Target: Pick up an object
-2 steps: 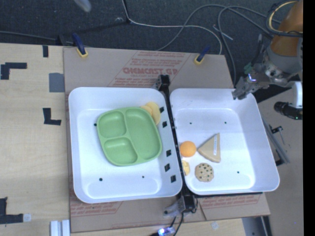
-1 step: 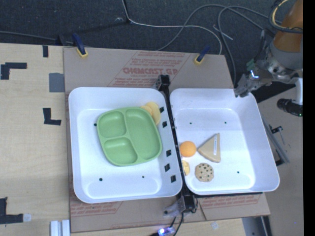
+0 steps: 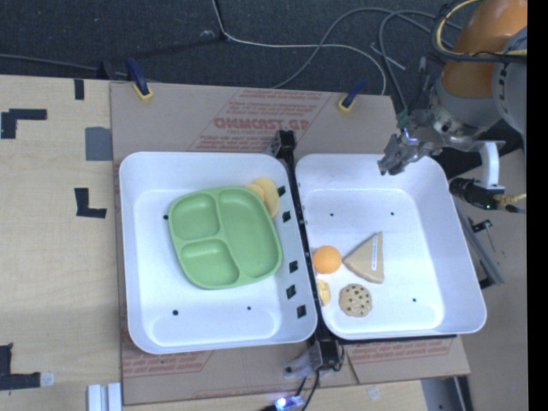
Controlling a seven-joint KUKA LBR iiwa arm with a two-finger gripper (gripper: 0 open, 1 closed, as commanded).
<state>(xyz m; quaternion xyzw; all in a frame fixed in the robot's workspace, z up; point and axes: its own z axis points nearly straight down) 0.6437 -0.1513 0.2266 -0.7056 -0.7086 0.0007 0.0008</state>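
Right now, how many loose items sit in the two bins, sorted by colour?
Green: 1, the divided tray in the left bin
Yellow: 2, one piece beside the tray, one at the right bin's left wall
Orange: 1, the ball
Tan: 2, the wedge and the cookie
Total: 6

The green tray (image 3: 225, 236) hides most of a yellow item (image 3: 267, 193) (identity unclear) at its corner.

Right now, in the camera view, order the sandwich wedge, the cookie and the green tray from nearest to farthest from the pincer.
1. Sandwich wedge, right bin, below the pincer.
2. Cookie, right bin, nearer the front edge.
3. Green tray, left bin, across the divider.
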